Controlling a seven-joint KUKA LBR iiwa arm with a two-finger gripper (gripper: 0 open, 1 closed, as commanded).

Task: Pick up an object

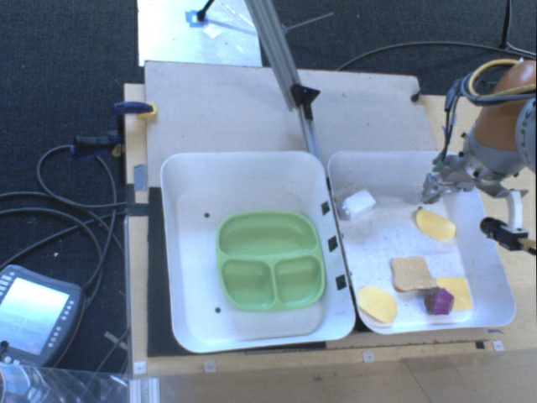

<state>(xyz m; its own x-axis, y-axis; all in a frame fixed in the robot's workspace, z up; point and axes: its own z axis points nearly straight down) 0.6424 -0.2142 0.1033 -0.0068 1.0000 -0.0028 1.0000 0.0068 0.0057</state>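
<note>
The right bin (pixel 495 309) holds a white block (pixel 359 202) near its left wall, a yellow oval chip (pixel 435 224), a tan toast slice (pixel 411 273), a purple block (pixel 438 300), a yellow square slice (pixel 458 291) and a yellow oval piece (pixel 377 304) at the front. My gripper (pixel 434 191) hangs low over the back right of this bin, just above and behind the yellow oval chip. Nothing shows between its fingertips.
The left bin (pixel 185 191) carries a green three-compartment plate (pixel 270 259). A grey pole (pixel 277 44) slants across the back board to the seam between the bins. Cables and a tablet (pixel 33 309) lie off the bench at left.
</note>
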